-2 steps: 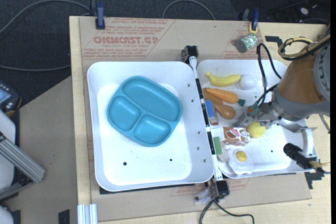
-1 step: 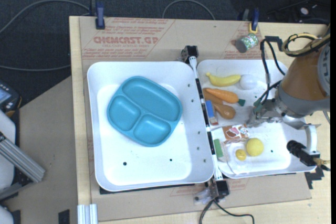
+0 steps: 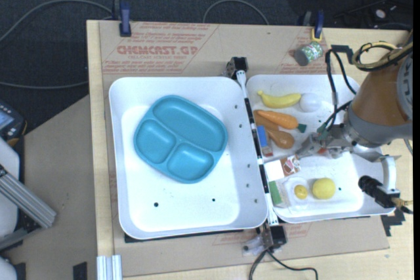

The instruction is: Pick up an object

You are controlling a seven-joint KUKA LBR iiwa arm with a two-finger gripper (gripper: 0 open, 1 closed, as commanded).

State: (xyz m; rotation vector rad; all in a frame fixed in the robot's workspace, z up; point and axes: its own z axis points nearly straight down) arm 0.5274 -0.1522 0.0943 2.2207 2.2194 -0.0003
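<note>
The right bin (image 3: pixel 348 210) holds a yellow banana (image 3: pixel 280 100), an orange carrot (image 3: pixel 277 119), a brown sausage-like piece (image 3: pixel 281 138), a white round object (image 3: pixel 310 102), a lemon (image 3: pixel 323 188), a small yellow ball (image 3: pixel 300 191), a red-and-white carton (image 3: pixel 290 166), a green packet (image 3: pixel 279 193) and a blue piece (image 3: pixel 262 138). My gripper (image 3: pixel 315 144) hangs low over the middle of this bin, just right of the brown piece and above the carton. I see nothing held in it.
The left bin (image 3: pixel 131 206) bears a blue divided plate (image 3: pixel 180 138). The grey arm with its orange band (image 3: pixel 384 98) covers the right bin's right side. A small green-grey item (image 3: pixel 307 52) and black cables (image 3: pixel 341 65) lie on the bench behind.
</note>
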